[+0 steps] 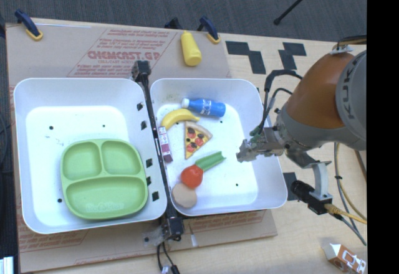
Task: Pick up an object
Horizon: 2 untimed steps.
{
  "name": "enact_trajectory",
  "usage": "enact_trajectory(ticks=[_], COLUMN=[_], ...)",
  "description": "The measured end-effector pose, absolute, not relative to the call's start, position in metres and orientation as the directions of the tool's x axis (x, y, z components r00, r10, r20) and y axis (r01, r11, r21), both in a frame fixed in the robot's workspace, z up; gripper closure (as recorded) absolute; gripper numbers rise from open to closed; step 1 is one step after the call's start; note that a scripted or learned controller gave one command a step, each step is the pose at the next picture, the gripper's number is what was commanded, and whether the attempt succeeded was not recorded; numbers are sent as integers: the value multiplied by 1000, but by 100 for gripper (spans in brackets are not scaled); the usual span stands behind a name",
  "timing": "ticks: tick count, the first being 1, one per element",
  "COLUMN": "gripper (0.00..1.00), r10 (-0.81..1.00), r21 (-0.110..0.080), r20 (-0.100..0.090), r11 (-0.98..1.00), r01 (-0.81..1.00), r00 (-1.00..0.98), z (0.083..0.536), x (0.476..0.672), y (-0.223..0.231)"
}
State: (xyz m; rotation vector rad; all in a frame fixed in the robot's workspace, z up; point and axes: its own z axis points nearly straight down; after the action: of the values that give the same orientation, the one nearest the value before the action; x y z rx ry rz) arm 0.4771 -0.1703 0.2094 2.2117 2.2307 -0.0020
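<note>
Even, bright overhead light fills the scene, and the two white bins (262, 192) come out nearly blown, their floors showing little texture. Shadows are soft and short: a faint grey one lies beneath the green tray (103, 178) and along the bin walls, and the arm (324, 101) darkens the bench under it. The picture is slightly soft all over, small print on the cardboard (118, 51) is barely legible, and the orange band shows a mild sheen.

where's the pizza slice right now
The pizza slice lies in the right bin, left of its centre, just below the banana and above the green pepper, with the tomato lower still.
</note>
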Motion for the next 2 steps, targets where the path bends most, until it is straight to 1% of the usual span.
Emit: enact_trajectory(ticks=[2], gripper=[100], r10=[1000], r21=[-1], r20=[-2], r11=[8], r01=[1000], r00=[-8], z=[211], x=[477], y=[-174])
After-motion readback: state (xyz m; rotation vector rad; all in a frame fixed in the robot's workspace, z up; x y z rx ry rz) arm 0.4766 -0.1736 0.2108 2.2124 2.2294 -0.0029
